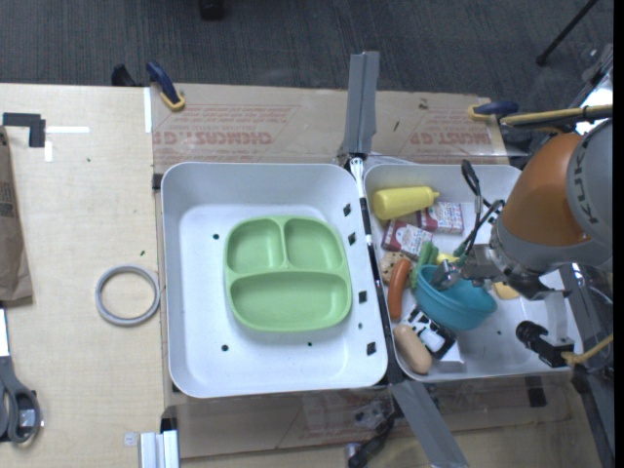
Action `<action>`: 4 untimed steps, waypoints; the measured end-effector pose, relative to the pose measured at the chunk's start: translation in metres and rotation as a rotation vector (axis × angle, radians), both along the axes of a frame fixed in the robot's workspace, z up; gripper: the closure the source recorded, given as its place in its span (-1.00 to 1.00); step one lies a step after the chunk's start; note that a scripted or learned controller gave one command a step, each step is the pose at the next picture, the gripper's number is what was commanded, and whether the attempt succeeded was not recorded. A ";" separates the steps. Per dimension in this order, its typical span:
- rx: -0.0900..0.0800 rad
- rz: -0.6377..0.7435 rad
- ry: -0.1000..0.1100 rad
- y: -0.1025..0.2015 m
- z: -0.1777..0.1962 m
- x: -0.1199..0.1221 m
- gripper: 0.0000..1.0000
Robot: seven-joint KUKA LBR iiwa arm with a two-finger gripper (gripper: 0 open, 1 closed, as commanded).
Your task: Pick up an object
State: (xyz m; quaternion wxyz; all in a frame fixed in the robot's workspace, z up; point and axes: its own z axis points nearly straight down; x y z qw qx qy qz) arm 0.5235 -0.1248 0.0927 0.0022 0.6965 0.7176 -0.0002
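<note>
Gripper (450, 276), finger state indiscernible, sits at the rim of the blue bowl (456, 300) in the right bin (487, 357). Best practice: straddle 1 rim wall, close squarely, lift vertically.

My bench (78, 213) is pale wood, with a cardboard sheet (253, 125) under two white bins — the left bin (180, 291) and the right bin (487, 359) touching side by side. A tape ring (128, 293) lies left of them, scissors (18, 409) nearer the corner.
</note>
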 end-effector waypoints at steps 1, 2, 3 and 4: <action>0.003 0.058 0.004 -0.047 -0.001 -0.010 -1.00; 0.001 0.289 0.004 0.021 -0.001 0.101 -1.00; -0.019 0.286 -0.001 0.010 0.011 0.101 1.00; -0.013 0.191 -0.002 0.065 0.103 0.136 1.00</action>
